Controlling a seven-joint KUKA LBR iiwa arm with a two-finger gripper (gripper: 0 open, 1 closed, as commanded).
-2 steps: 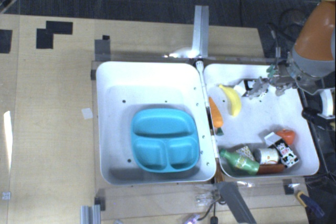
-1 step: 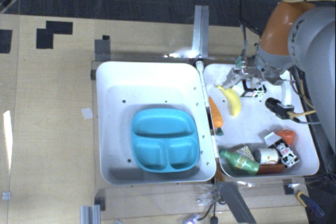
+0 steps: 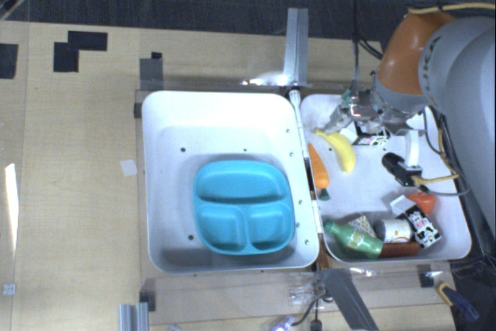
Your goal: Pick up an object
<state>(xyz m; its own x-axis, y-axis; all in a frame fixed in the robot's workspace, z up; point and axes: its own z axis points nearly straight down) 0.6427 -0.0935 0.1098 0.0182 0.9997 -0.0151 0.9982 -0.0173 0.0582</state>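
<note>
**Status: gripper over far end of right bin, nothing seen in its grasp**

1. Gripper [image 3: 358, 124]: I cannot tell from this view whether it is open or closed. I see no object between its tips. It sits over the far end of the right bin [image 3: 368, 186], near the back wall.

2. Nearest object: a banana [image 3: 342, 150] lies on the bin floor just beside the gripper, on the camera's left of it and slightly nearer the camera. I cannot tell whether the two touch.

3. Next outward: a carrot [image 3: 318, 167] lies along the wall shared with the left bin [image 3: 167, 167], close to the banana but apart from it.

4. Near end of the right bin: I read a cluster of objects packed together. A green bottle [image 3: 353, 238] lies on its side. A white cup [image 3: 396, 229] lies beside it, and a cow-print item [image 3: 425, 227] is just past the cup toward the corner. An orange-red piece [image 3: 422, 202] sits just behind that item.

5. Left bin: it holds one blue tray [image 3: 244, 205] with three compartments, lying flat, well apart from the gripper.

6. Arm [image 3: 461, 66]: it enters from the right, with the orange band [image 3: 404, 50] above the wrist.
</note>
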